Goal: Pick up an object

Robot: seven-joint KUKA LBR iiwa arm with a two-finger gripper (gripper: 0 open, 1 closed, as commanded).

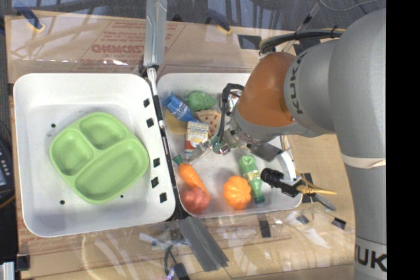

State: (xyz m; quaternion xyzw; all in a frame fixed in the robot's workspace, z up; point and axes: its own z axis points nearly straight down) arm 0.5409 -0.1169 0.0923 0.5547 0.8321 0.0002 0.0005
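We can't tell the claw's (220,141) state; we'd drop squarely over the carton (196,135), clear of the carrot (190,175).

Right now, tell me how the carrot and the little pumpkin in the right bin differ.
The carrot is long and tapered, lying at a slant; the pumpkin is round and squat. The carrot lies by the bin's left wall, touching a reddish apple; the pumpkin sits further right, against a green bottle. The carrot has a green tip at its upper end; the pumpkin has ribbed sides. Both are orange toy foods near the front of the right bin.
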